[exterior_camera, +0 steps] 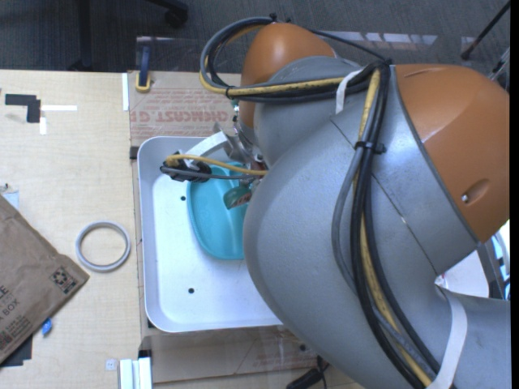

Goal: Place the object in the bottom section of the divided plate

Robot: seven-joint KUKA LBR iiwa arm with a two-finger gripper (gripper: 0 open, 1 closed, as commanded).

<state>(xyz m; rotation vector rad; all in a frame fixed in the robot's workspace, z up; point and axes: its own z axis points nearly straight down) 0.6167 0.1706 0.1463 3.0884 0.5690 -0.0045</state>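
Observation:
A blue divided plate (212, 217) lies in the white bin (166, 274), and the arm covers its right part. My gripper (242, 181) hangs low over the plate's upper right area, mostly hidden under the grey arm body. A small greenish-brown thing (237, 195) shows right beneath the gripper, above the plate's surface. I cannot tell whether it is held or lying on the plate. The plate's dividers and sections are hidden by the arm.
The grey and orange arm (381, 217) covers the right half of the view. On the wooden bench to the left lie a pale tape ring (103, 244) and a brown cardboard packet (28, 286). Printed cardboard (182, 112) sits behind the bin.

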